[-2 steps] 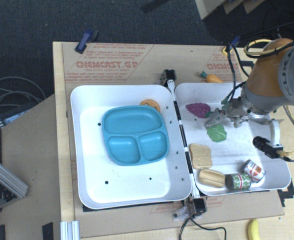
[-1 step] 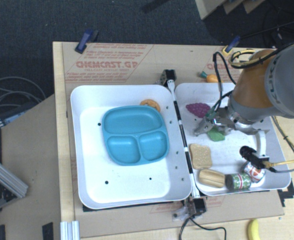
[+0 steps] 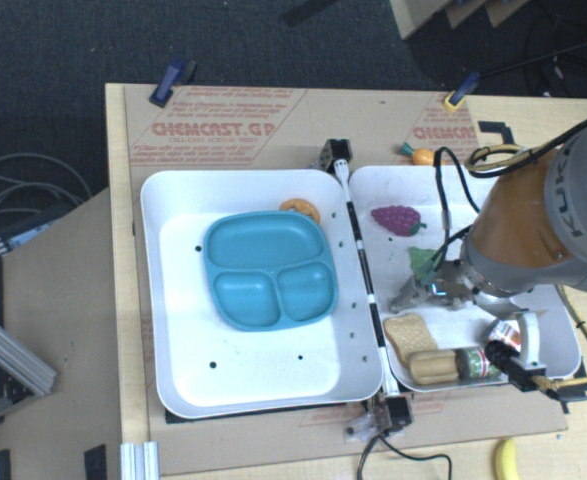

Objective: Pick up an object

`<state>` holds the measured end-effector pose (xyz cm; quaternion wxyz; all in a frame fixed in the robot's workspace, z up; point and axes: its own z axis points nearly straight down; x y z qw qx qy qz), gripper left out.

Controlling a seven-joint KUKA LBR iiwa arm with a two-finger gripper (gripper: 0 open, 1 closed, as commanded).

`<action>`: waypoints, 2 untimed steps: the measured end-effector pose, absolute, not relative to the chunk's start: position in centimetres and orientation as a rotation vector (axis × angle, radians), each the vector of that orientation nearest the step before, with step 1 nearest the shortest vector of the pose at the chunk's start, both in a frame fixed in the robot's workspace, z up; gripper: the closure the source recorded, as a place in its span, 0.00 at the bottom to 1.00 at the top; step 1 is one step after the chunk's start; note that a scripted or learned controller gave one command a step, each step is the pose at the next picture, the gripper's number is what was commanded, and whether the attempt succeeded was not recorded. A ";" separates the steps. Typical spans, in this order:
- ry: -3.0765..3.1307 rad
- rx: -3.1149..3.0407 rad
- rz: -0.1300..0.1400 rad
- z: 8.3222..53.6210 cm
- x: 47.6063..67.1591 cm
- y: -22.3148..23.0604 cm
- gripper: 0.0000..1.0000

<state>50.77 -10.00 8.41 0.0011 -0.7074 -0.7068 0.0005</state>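
Observation:
My gripper (image 3: 429, 290) is low in the right bin (image 3: 558, 353), near its left wall. Its grey and orange arm comes in from the right and covers the bin's middle. A green object (image 3: 423, 261) lies just above the gripper, partly hidden by it. A bunch of purple grapes (image 3: 397, 218) rests at the bin's far left. A slice of bread (image 3: 405, 331) lies just below the gripper. Beside the bread, a bottle with a tan cap (image 3: 451, 365) lies on its side along the front wall.
The left bin (image 3: 173, 268) holds a blue divided plate (image 3: 270, 269) and a small brown ring-shaped item (image 3: 299, 208) at its far right corner. A small orange object (image 3: 421, 154) sits on the bench behind the right bin. Cables loop over the arm.

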 end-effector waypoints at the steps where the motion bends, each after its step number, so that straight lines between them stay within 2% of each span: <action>1: -2.223 -2.223 -0.001 8.5 58.1 -13.4 0.00; 2: -2.224 -2.222 -0.001 8.6 60.9 -10.7 0.00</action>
